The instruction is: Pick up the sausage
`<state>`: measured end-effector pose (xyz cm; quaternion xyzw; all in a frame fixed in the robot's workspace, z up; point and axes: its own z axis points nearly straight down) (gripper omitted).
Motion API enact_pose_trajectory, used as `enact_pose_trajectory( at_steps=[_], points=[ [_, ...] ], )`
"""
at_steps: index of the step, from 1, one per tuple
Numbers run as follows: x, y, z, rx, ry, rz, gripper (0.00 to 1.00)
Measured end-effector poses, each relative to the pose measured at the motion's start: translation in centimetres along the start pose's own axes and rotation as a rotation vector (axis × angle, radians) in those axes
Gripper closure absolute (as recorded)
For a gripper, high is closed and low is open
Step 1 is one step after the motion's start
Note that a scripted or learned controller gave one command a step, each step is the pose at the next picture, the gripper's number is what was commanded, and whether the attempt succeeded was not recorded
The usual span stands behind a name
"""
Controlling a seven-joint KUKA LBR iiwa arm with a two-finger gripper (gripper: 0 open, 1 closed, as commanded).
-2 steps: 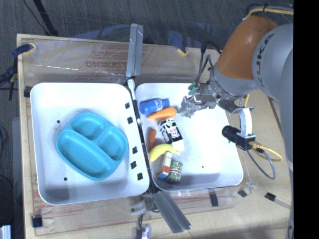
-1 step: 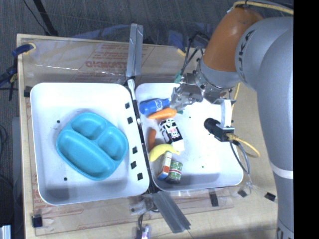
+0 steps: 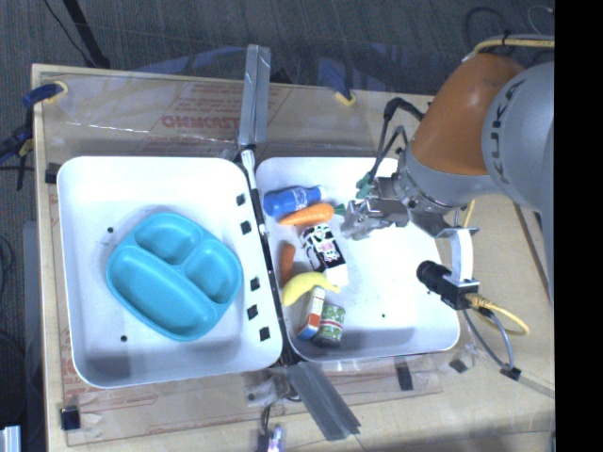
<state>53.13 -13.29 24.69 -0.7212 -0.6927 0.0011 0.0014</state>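
The sausage [image 3: 286, 261] is a short reddish-brown piece lying along the left wall of the right bin [image 3: 405, 323], just left of a black-and-white carton [image 3: 325, 250]. My gripper [image 3: 359, 218] hangs over the upper middle of that bin, to the right of an orange carrot [image 3: 307, 216]. It stands well to the upper right of the sausage, with the carton between them. Nothing shows in its grasp.
A blue bottle [image 3: 290, 199] lies above the carrot. A yellow banana [image 3: 303, 287] and a small can [image 3: 322, 317] sit below the sausage. The left bin [image 3: 85, 347] holds a blue divided plate [image 3: 174, 273]. A black cable plug [image 3: 441, 282] hangs over the right bin's right side.
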Motion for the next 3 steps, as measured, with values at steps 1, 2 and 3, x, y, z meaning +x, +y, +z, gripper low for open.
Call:
enact_pose_trajectory(
  at_steps=[1,2,3],
  points=[
    [0.0,0.0,-0.9,0.002,0.000,-0.006,1.00],
    [0.1,0.1,-1.9,0.004,0.000,-0.012,1.00],
    [0.1,0.1,-2.8,0.006,0.000,-0.018,1.00]
  ],
)
